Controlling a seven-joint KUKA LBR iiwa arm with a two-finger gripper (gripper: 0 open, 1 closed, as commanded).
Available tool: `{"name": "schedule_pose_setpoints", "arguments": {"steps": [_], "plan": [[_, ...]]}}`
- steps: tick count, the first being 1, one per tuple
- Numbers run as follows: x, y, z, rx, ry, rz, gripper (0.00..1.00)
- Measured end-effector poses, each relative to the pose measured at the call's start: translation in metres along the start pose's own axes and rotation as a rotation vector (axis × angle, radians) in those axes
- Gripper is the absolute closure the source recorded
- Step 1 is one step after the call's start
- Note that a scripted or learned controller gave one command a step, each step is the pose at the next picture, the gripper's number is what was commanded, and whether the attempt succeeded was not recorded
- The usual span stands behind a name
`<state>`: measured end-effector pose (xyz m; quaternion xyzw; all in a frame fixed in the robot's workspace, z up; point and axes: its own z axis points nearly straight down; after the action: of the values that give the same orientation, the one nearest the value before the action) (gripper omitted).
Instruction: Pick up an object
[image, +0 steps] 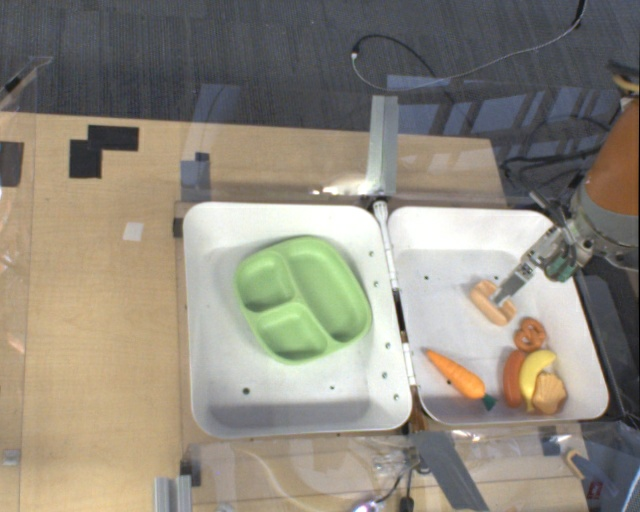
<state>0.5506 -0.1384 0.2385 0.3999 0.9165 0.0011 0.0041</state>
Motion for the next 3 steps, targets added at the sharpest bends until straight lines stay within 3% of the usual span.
{"name": "schedule_pose_setpoints", "arguments": {"steps": [1, 2, 3], "plan": [[-0.048, 0.029, 0.130, 0.002, 0.004, -0.133, 0.00], [-0.118, 0.029, 0.151, -0.001, -0.002, 0.051, 0.00], [-0.064, 0.039, 0.150, -0.003, -0.001, 0.105, 0.00]]}}
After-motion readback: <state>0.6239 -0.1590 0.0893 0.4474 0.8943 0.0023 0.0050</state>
